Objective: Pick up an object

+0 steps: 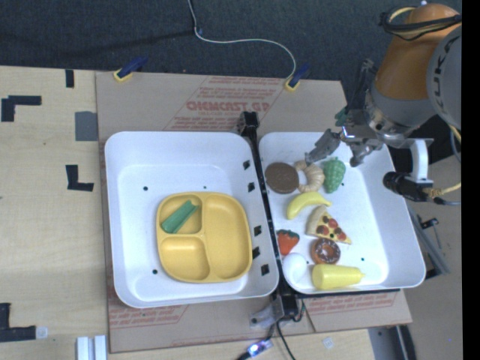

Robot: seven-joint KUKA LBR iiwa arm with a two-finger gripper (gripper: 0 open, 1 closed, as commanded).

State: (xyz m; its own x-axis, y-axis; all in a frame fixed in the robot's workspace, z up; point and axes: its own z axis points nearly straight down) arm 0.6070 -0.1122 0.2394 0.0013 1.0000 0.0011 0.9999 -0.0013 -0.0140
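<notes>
My gripper (342, 151) hangs over the far part of the right bin (390, 223), open, with nothing between its fingers. Just below it lies a green broccoli-like toy (334, 175), next to a beige piece (313, 175) and a brown round cookie (282, 177). Nearer the front lie a banana (306, 202), a pizza slice (329, 227), a red strawberry-like toy (288, 240), a donut (325, 251) and a yellow cone-shaped piece (336, 277).
The left bin (135, 171) holds a yellow divided plate (217, 238) with a green piece (178, 217) in its far-left section. A black clip (248, 122) joins the bins at the back. The arm's orange band (409, 51) rises at the upper right.
</notes>
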